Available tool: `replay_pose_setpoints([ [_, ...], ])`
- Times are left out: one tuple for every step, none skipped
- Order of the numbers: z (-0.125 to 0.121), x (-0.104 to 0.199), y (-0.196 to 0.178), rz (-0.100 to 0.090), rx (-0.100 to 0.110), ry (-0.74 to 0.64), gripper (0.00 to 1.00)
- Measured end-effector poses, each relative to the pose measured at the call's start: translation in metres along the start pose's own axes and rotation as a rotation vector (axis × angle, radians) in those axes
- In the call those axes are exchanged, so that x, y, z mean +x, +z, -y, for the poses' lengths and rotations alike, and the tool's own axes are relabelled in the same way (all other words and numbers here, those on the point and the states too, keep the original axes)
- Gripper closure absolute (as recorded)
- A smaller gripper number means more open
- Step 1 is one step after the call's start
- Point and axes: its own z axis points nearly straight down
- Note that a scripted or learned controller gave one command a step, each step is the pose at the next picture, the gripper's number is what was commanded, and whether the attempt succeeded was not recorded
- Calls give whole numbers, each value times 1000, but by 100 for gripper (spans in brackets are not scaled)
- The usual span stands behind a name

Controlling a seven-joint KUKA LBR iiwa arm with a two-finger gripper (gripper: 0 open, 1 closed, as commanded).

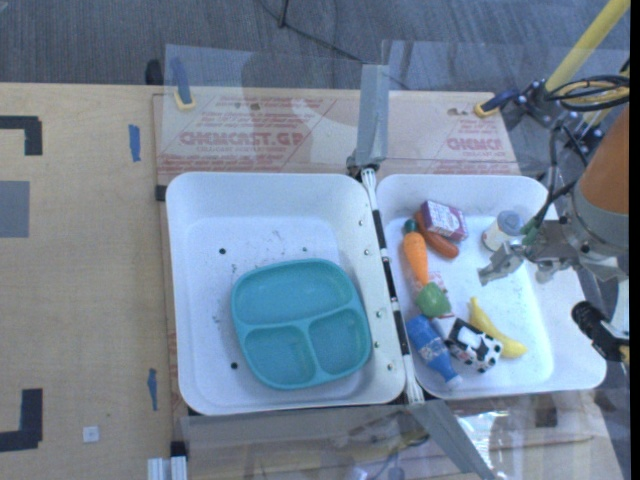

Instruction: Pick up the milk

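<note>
The milk (476,348) is a small carton with black and white cow patches. It lies near the front of the right bin (570,363), between a blue bottle (431,346) and a yellow banana (497,330). My gripper (499,264) hangs over the middle of the right bin, up and to the right of the milk and apart from it. It looks open, with nothing between its fingers. The grey arm with its orange band (606,173) comes in from the right edge.
The right bin also holds a purple carton (442,219), a carrot (415,258), a red sausage (441,244), a green item (434,299) and a pale cup (501,232). A teal divided plate (300,320) lies in the left bin (200,218). Cables (560,93) hang at the right rear.
</note>
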Motion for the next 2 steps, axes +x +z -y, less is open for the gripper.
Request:
replay_pose_setpoints([
  [22, 37, 119, 4, -13, -39, 0],
  [21, 34, 108, 8, -18, -33, 100],
])
